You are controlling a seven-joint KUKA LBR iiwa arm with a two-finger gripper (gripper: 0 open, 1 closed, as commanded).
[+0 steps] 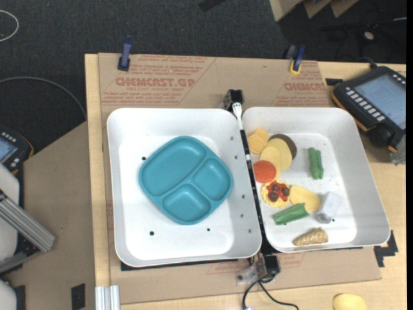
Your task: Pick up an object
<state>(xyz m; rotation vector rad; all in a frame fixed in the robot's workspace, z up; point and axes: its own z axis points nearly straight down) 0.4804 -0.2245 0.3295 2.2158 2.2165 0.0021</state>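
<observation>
The right bin (pixel 361 173) holds the toy food, a loose cluster in its left and lower half: at the cluster's 12 o'clock a small yellow piece (pixel 259 139) sits by the dividing rim, touching a yellow round slice (pixel 277 153) that overlaps a brown disc (pixel 288 144); below them lies a red tomato (pixel 264 170), and under that a pizza slice (pixel 277 193) with dark toppings. A yellow wedge (pixel 304 197) lies just beside the pizza at 3 o'clock, a green pod (pixel 290 214) tilts below it, and a tan cone (pixel 311 237) rests at the cluster's 6 o'clock near the bin's front rim. A green pepper (pixel 315 163) stands apart at 2 o'clock, and a pale grey block (pixel 330 206) lies at 4 o'clock. The left bin (pixel 122 192) carries a teal divided plate (pixel 186 179), turned askew, with a few dark specks on the white floor around it. Both bins rest side by side on a brown cardboard sheet (pixel 161 79) printed in red letters, held to the table (pixel 90 205) by a blue clamp (pixel 124 54) at 11 o'clock and a blue-and-yellow clamp (pixel 297 58) at 1 o'clock. A control pendant (pixel 374 102) lies at 3 o'clock off the table's corner, a yellow object (pixel 348 301) at 5 o'clock, dark carpet (pixel 58 24) beyond. The jaws cannot be told.
</observation>
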